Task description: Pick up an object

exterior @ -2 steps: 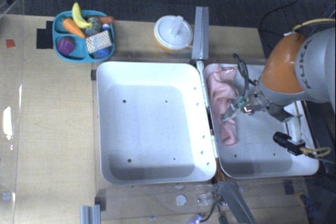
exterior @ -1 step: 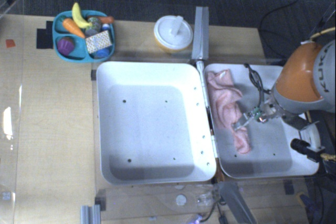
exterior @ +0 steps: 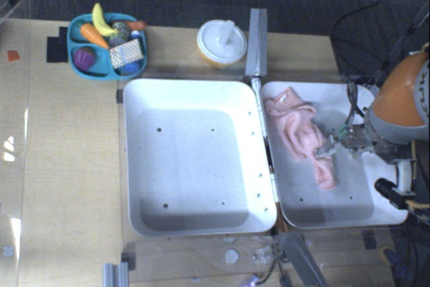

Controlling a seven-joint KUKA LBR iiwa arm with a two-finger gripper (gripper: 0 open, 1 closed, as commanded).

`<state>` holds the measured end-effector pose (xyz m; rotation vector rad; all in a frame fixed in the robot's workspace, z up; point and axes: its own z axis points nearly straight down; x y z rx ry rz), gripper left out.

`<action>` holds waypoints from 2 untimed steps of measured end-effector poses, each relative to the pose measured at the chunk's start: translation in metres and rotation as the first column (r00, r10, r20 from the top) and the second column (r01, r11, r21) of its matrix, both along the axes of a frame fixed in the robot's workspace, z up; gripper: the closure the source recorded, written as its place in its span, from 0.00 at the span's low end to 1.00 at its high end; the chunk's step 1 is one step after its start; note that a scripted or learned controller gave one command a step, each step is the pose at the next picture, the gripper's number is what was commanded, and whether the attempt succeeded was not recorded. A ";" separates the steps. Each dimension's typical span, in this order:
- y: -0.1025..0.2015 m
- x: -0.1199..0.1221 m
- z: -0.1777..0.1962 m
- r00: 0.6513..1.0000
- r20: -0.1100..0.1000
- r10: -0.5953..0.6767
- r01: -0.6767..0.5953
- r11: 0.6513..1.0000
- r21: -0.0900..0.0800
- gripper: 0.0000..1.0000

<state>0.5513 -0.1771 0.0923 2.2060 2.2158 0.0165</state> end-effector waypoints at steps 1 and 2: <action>0.047 -0.036 0.000 0.995 0.004 0.095 -0.095 0.995 -0.003 0.00; 0.061 0.021 0.000 0.961 0.000 0.277 -0.277 0.961 -0.004 0.00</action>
